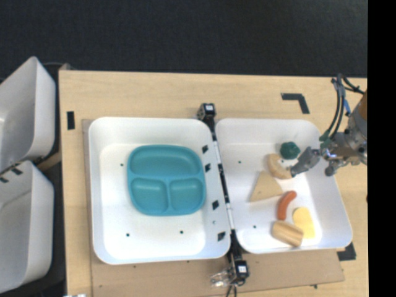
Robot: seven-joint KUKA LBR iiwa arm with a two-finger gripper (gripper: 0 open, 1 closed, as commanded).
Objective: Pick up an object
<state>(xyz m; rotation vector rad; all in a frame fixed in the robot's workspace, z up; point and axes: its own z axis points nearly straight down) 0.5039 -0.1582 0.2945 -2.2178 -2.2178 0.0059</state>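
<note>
Nearest the camera, in the right bin (pixel 328 243), a tan cylinder (pixel 287 232) lies by the front wall, touching or just beside a yellow piece (pixel 304 221). An orange sausage (pixel 285 204) lies tilted just behind them. A beige wedge (pixel 267 187) sits further back, toward the bin's centre. Behind it, a tan round piece (pixel 278 166) is seen with a dark green ball (pixel 289 149) just beyond; whether the two touch cannot be told.

The gripper (pixel 304 161) is reached in from the right, with one grey finger (pixel 303 162) at the tan round piece's right edge. Nothing is seen held between the fingers. Whether they are spread or closed cannot be told at this resolution.

In the left bin (pixel 99 166), a teal divided plate (pixel 166 179) is seen, well apart from the arm.

Step judged: approach/descent onto a target, grasp not yet confirmed. The tan round piece is the likely target; the ball is the alternative.

Next move calls for: fingers straddled cleanly around one item only, then closed, then lifted straight up. Risk judged: the ball is close, so it may be nudged or caught in the same closure. A round piece can also slip out sideways.
</note>
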